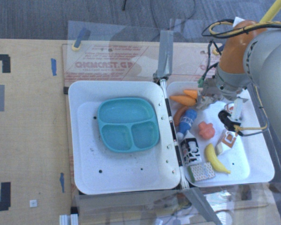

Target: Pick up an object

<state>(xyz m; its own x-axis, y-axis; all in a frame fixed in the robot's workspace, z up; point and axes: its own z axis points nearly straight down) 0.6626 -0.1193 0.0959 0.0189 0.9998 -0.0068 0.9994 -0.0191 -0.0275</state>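
At the near edge of the right-hand shallow white bin [260, 170] lies a small green-and-white scrubbing pad [200, 172], and just beside it a yellow plastic banana [217, 159], its long axis running from the bin's middle down toward the near rim. The landmark for the rest is the gripper [207, 100], which hangs low over the far left part of that bin at the end of the grey arm with the orange band [239, 55]. Whether the gripper is spread or clenched cannot be told; the wrist hides it.

Touching or just beside the gripper, toward the bin divider, lies an orange plastic carrot [183, 98], its long axis roughly across the bin, thick end nearest the gripper. This seems the likeliest target. Just nearer the camera than the gripper lies a blue-and-white bottle [187, 122], angled toward the divider. A pink rounded toy [206, 130] sits near, on the camera side. The teal three-compartment plate [129, 124] lies well apart, in the left bin.
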